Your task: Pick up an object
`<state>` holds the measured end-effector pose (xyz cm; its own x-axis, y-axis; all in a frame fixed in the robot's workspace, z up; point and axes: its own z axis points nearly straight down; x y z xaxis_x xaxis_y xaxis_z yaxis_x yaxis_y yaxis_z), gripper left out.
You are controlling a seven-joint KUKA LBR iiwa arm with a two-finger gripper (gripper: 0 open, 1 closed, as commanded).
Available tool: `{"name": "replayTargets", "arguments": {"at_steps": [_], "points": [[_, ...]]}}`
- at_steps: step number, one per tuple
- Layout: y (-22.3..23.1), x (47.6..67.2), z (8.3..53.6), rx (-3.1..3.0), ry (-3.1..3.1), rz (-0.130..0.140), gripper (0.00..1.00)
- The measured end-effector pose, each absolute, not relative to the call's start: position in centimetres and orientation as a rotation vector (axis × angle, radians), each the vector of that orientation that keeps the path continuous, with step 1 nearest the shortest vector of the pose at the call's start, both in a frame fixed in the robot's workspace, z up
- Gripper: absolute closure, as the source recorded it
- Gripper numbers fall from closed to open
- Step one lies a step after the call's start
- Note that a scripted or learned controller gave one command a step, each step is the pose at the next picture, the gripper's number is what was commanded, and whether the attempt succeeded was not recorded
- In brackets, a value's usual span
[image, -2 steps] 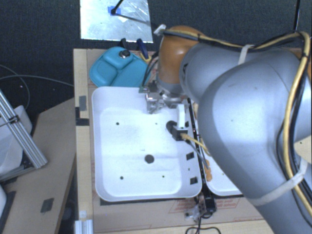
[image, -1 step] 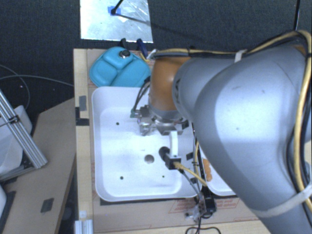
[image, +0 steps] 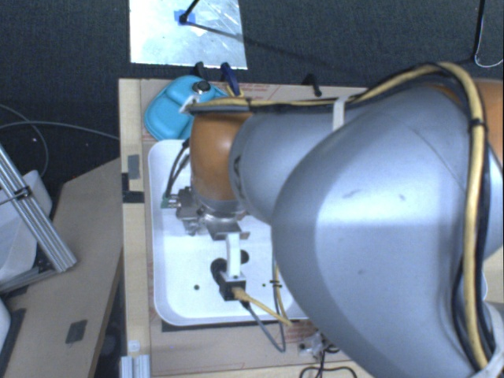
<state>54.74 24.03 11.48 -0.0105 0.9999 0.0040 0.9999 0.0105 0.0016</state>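
The grey arm with its orange band point(image: 213, 152) reaches in from the right and covers most of the bench. Its gripper point(image: 206, 220) hangs low over the middle of the left white bin point(image: 169, 290), seen from above under the wrist. A light blue rounded object point(image: 175, 107) with a pale cap lies just beyond the bin's far edge, well apart from the gripper. The bare bin floor near the gripper carries a few tiny dark specks point(image: 197, 287). The right bin and whatever lies in it are hidden by the arm.
A wooden bench frame point(image: 134, 235) borders the bin on the left. A shiny sheet point(image: 185, 22) lies on the dark floor beyond the bench. Metal rails point(image: 31, 219) stand at the far left.
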Motion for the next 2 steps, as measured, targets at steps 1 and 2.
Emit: {"name": "replayTargets", "arguments": {"at_steps": [1,2], "points": [[23.4,53.0,8.3,-2.220,-2.220,0.003,1.00],[20.4,56.6,8.5,-2.225,-2.221,-0.004,1.00]]}}
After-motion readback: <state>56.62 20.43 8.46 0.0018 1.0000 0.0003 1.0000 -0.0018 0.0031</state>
